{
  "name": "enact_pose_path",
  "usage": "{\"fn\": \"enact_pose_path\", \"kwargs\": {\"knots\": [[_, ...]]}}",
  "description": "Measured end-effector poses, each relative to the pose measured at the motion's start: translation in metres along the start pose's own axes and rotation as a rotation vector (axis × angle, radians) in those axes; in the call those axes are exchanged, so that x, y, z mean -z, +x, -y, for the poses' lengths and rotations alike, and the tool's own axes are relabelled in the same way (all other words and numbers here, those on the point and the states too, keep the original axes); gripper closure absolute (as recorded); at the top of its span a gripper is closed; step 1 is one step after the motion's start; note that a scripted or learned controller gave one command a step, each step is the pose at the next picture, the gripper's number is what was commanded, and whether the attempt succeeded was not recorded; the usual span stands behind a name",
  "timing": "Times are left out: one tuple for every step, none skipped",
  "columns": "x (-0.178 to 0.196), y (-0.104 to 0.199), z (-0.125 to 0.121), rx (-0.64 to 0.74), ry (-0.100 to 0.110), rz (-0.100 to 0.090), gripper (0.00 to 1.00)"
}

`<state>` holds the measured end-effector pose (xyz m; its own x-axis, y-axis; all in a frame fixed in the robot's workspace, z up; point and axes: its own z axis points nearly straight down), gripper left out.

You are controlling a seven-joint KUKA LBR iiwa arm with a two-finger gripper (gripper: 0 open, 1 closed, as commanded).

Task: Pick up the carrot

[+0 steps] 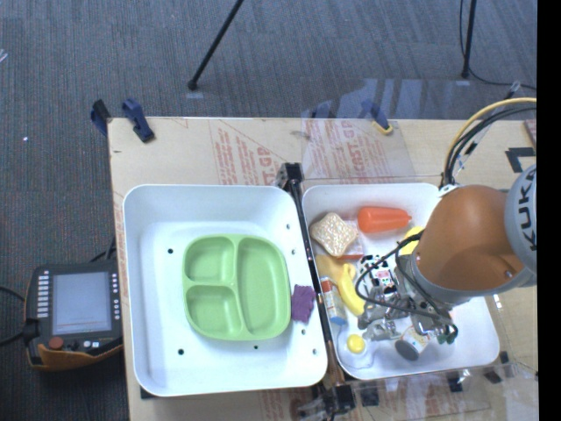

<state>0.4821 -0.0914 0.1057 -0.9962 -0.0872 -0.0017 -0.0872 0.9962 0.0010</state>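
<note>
Over in the right bin (pixel 478 358) your gripper (pixel 405 327) hangs low near the front, while the carrot (pixel 384 218) lies up by the back wall, just beside the beige textured block (pixel 334 232). So the tool and the target are apart, with a banana (pixel 344 283) and some small packaged bits (pixel 331 298) between them.

What I'd worry about: that bin is crowded. If you sweep straight toward the carrot at this height, you likely plough through the banana and shove clutter against it, maybe jamming the carrot into the wall or the beige block. The carrot is also round and tapered, so a pinch off its middle could squirt it out sideways. And the tool sits right over a yellow-and-white piece (pixel 355 344) and a small grey cylinder (pixel 408 348), so closing now would risk grabbing the wrong thing.

About the fingers, honestly you can't tell from this angle. The wrist hardware and cables mask them, so whether they're spread or pinched, or touching anything, is unclear. Nothing is visibly held. The green divided plate (pixel 237 288) and the purple block (pixel 302 303) in the left bin (pixel 145 235) aren't in play.
</note>
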Motion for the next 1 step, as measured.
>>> {"fn": "enact_pose_path", "kwargs": {"knots": [[0.0841,-0.0102,-0.0686,-0.041,-0.002,0.006,1.0]]}}
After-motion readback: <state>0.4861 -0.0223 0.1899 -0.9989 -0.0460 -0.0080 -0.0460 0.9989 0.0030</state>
